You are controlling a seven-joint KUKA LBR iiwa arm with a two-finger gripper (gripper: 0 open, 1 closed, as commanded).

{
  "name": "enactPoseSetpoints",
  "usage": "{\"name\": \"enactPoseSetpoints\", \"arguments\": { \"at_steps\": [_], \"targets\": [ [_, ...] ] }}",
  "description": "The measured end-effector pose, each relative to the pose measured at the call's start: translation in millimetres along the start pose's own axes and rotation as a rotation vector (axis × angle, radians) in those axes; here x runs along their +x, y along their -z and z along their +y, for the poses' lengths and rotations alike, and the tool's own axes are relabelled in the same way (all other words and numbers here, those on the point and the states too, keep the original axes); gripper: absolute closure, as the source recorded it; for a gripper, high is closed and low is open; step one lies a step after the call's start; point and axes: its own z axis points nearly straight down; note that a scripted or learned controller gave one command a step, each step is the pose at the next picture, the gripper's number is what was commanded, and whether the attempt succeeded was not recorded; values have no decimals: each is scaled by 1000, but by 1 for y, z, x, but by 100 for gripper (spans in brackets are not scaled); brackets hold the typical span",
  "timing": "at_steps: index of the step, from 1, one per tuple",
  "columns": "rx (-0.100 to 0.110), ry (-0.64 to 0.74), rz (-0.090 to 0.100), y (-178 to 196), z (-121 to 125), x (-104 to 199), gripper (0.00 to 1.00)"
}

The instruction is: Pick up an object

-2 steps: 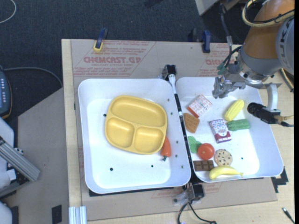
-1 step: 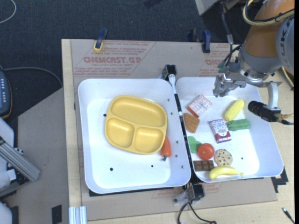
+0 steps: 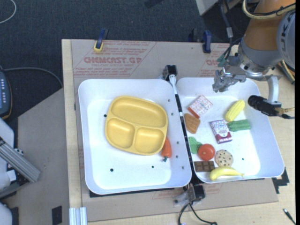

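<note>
My gripper (image 3: 224, 84) hangs over the far edge of the right bin (image 3: 269, 146), with nothing visibly in it. Below it in that bin lie a red-and-white box (image 3: 200, 106), a yellow corn cob (image 3: 234, 110), a green piece (image 3: 239, 125), a red packet (image 3: 220, 131) and an orange-brown cracker (image 3: 191, 123). Nearer the front are a tomato (image 3: 206, 151), a green vegetable (image 3: 194, 144), a cookie (image 3: 224, 158), a chocolate bar (image 3: 203, 166) and a banana (image 3: 225, 174).
The left bin (image 3: 91, 139) holds a yellow divided plate (image 3: 136, 125), with a small carrot (image 3: 167, 149) against its right side. A black divider strip (image 3: 180, 121) runs between the bins. A black part of the arm (image 3: 265, 105) overhangs the right bin's far right corner.
</note>
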Motion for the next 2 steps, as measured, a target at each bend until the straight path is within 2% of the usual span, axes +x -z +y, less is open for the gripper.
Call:
{"name": "enactPoseSetpoints", "arguments": {
  "at_steps": [1, 2],
  "targets": [
    [7, -3, 2, -2, -14, 3, 100],
    [5, -3, 1, -13, -7, -12, 100]
  ]
}}
